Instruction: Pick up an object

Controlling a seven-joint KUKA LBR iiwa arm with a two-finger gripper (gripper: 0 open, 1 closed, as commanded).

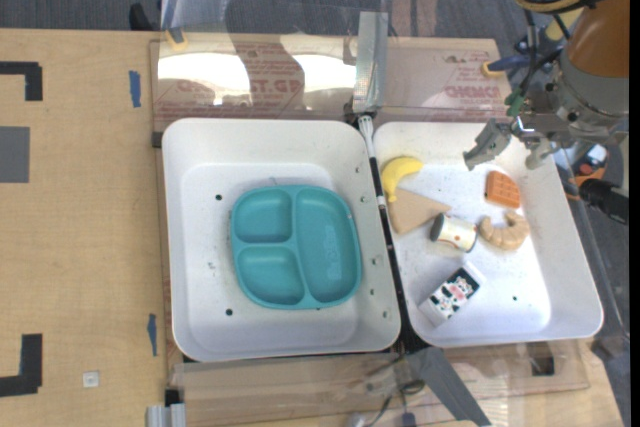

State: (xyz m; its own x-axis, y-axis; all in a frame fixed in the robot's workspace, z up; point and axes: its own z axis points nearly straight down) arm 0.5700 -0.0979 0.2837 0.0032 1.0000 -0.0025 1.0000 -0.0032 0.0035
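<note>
Approach is the step in hand: the claw point(508, 143) hangs over the far part of the right bin point(570, 300), its two fingers spread wide with nothing between them. Nearest under it lies an orange waffle-like piece point(503, 188), flat and small, just right of the bin's middle. Close by sit a croissant point(505, 232), a small cylinder point(453, 234), a tan wedge point(412, 211) and a banana point(399, 171). Next, I judge, the claw must drop straight and close on one piece without nudging its neighbours.
</note>
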